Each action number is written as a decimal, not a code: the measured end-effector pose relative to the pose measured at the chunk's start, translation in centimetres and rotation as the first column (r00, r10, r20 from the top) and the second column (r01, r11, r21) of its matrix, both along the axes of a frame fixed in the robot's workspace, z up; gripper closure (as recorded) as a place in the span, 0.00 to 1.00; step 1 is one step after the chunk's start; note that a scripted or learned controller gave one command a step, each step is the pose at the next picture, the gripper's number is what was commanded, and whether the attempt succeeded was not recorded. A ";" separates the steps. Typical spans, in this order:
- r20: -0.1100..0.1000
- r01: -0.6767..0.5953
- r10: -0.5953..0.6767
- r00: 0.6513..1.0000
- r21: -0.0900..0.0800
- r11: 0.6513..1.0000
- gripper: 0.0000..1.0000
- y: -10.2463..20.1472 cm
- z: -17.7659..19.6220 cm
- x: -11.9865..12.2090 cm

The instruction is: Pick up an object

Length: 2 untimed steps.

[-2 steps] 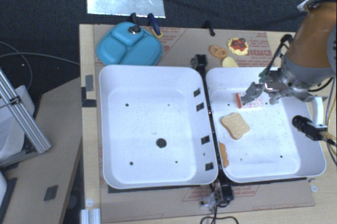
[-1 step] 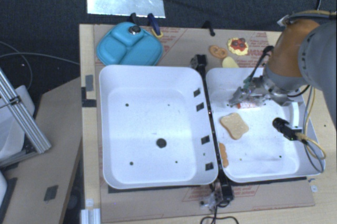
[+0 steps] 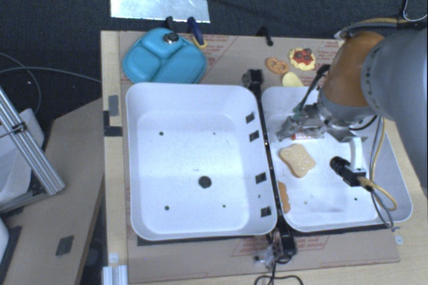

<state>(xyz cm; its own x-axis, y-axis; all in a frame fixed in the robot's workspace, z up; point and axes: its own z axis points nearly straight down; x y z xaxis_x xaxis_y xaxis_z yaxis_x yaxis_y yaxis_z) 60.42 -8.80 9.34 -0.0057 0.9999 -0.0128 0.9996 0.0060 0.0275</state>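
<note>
A tan toast-shaped piece [image 3: 297,160] lies flat in the right bin [image 3: 334,207], near its left side. A small brown piece [image 3: 283,197] rests against that bin's left wall. My gripper [image 3: 299,128] hangs low over the right bin's upper left part, just above the toast piece and slightly behind it. A small reddish thing [image 3: 306,136] shows right under the gripper; whether it is held is unclear. The grey arm with its orange band [image 3: 351,73] covers the bin's back right corner.
The left bin [image 3: 194,110] has a dark spot [image 3: 204,182] on its floor. Behind the bins lie a blue divided dish [image 3: 164,58], a cookie [image 3: 275,65], a small pizza toy [image 3: 302,58] and a yellow piece [image 3: 291,80]. A black cable end [image 3: 348,170] dangles over the right bin.
</note>
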 end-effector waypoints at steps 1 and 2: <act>-0.014 0.003 -0.003 1.000 0.012 1.000 0.00 -2.0 -0.4 -0.8; -0.020 0.000 0.000 1.000 0.010 1.000 0.00 0.5 -0.7 -0.1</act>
